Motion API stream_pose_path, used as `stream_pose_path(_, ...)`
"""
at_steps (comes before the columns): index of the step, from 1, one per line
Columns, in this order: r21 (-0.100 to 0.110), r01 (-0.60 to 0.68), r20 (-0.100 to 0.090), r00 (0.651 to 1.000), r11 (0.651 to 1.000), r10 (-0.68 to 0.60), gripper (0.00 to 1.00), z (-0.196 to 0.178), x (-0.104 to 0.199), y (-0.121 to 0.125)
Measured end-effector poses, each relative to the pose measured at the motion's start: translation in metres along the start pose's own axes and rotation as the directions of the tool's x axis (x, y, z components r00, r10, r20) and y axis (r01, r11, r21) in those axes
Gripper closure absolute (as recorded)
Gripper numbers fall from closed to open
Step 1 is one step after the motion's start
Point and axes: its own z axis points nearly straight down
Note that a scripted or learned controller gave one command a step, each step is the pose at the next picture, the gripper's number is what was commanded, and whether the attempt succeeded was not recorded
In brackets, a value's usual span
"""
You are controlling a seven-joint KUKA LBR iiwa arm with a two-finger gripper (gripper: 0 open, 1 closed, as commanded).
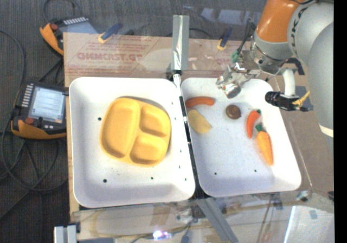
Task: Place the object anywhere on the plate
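Yellow plate: we see a sectioned yellow plate (136, 130) with three compartments lying in the left bin (81, 182), nothing on it yet.
Right bin: the right bin (244, 182) holds a red sausage (199, 101), a pale yellow potato-like piece (199, 122), a small brown round piece (233, 111), a short red-orange carrot (252, 123) and a longer orange carrot (265, 147).
Task's thing: the task does not name it; we judge the brown round piece or the sausage likeliest, being nearest the gripper, but we cannot say which.
Gripper: the gripper (232, 83) hangs over the far edge of the right bin, above and apart from the items; we cannot tell how it is set, and nothing shows in it.
Look of the candidates: the brown piece is small, dark and roundish; the sausage is a slim, slightly curved red rod lying roughly crosswise near the divider.
Handling, as we judge: all look like toy food, so light, stiff and smooth-skinned, with no real fragility.
Risk: the round piece may roll or squirt out of a pinch; the sausage may pivot if taken off-centre.
Where to take hold: across the middle of the round piece, or across the sausage's narrow width at mid-length.
Progress: we judge the pick not yet made, with the carry across the divider to the plate to follow.
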Motion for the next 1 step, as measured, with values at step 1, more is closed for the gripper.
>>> stream_pose_path(1,-0.003,0.205,-0.006,0.979,0.979,-0.205,1.0,0.0009,0.0765,-0.0294)
